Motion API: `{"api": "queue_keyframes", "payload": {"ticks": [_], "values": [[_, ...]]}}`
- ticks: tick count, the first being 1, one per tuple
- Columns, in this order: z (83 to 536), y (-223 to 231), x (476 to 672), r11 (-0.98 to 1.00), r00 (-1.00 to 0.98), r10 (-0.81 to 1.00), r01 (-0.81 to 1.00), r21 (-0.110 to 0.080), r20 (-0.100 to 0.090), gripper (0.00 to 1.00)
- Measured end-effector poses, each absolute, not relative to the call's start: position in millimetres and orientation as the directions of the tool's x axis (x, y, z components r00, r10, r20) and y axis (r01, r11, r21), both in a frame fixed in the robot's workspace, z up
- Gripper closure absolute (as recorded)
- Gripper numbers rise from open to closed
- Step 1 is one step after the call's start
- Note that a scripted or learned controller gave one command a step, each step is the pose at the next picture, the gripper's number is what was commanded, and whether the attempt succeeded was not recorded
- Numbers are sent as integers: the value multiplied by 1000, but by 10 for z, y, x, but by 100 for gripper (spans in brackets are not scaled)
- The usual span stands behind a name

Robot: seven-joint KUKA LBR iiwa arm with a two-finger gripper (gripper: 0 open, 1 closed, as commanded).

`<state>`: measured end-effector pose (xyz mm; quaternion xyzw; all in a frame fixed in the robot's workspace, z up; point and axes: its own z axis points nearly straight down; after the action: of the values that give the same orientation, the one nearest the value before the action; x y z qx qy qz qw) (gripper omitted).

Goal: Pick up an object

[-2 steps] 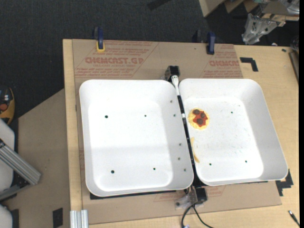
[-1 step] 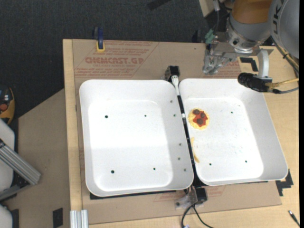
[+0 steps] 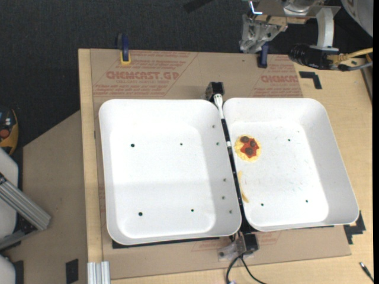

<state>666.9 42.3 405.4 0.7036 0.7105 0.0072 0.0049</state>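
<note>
A small round yellow object with red and dark spots on top, like a toy pizza, lies in the right bin near its left wall. The gripper hangs high above the bench's far edge, behind the right bin and well away from the yellow object. Its fingers point down, with nothing visible between them.
The left bin sits beside the right one, joined by a black clamp strip. Blue clamps hold the cardboard base at the back. A metal bracket lies at the far left, cables at the front.
</note>
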Motion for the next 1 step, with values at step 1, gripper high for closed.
{"api": "queue_keyframes", "payload": {"ticks": [1], "values": [[3090, 1084, 6651, 7, -7, 1000, 1000, -9, 1, 100]]}}
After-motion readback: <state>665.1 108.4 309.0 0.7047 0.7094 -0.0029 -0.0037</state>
